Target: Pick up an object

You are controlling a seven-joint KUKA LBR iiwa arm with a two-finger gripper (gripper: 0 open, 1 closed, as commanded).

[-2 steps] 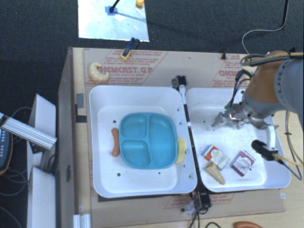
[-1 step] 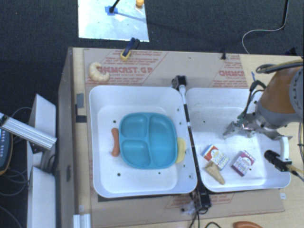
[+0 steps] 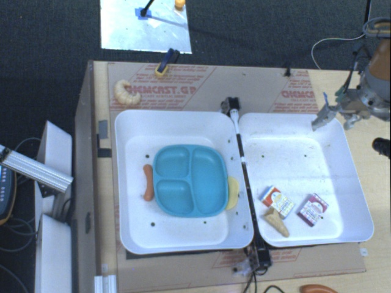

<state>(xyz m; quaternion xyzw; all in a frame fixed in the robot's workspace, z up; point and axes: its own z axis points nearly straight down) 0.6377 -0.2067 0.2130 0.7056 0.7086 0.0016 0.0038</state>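
On the counter [image 3: 201,81], a flat board printed with red lettering, two shallow white plastic bins with rounded corners sit side by side. The left bin [image 3: 131,163] holds a smooth turquoise plate [image 3: 188,180] divided into compartments, with a slim orange sausage-shaped toy [image 3: 148,182] lying just beside its left rim and a pale yellow piece [image 3: 233,191] tucked against its right rim. In the right bin [image 3: 342,163], three small things lie near the front wall: a flat red-and-white packet [image 3: 278,200], a tan wedge [image 3: 276,221] touching it just below, and a dark red carton [image 3: 312,209] to their right, apart from both. The arm's gripper [image 3: 333,116] hangs over the back right corner of the right bin, well apart from those three things, grey metal against the white wall; whether the fingers are spread or closed cannot be told from this angle, and nothing is seen between them. Beyond the bins, a pale ridged croissant-like toy [image 3: 126,91] rests on the board's back left corner, and a yellow-and-blue clip [image 3: 166,63] lies at its back edge
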